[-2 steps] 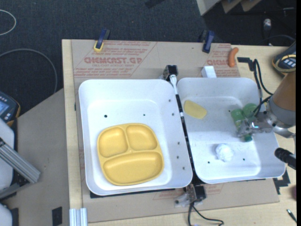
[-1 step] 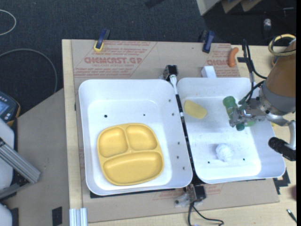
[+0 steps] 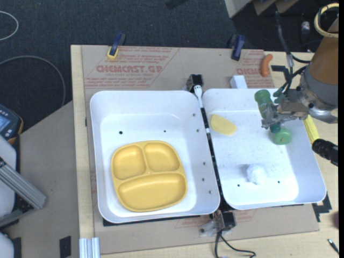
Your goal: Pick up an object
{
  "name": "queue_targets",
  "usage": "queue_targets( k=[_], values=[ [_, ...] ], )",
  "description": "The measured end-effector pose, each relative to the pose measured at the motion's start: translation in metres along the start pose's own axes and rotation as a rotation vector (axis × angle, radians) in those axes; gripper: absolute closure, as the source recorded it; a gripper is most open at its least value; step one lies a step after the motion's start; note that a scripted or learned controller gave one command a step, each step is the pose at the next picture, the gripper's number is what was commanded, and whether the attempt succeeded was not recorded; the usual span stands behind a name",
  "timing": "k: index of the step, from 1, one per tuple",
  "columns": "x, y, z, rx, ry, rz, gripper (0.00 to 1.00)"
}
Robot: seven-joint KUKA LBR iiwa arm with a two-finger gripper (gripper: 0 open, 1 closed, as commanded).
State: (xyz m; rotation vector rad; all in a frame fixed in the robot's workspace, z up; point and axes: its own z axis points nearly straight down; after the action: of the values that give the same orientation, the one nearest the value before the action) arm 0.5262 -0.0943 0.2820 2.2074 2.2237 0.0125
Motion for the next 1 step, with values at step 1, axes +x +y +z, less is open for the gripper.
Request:
queue_targets(
  k=[1],
  values=[
    [-0.0506,-0.0383,0.1754,0.026,0.003,0.014,1.00]
  ],
)
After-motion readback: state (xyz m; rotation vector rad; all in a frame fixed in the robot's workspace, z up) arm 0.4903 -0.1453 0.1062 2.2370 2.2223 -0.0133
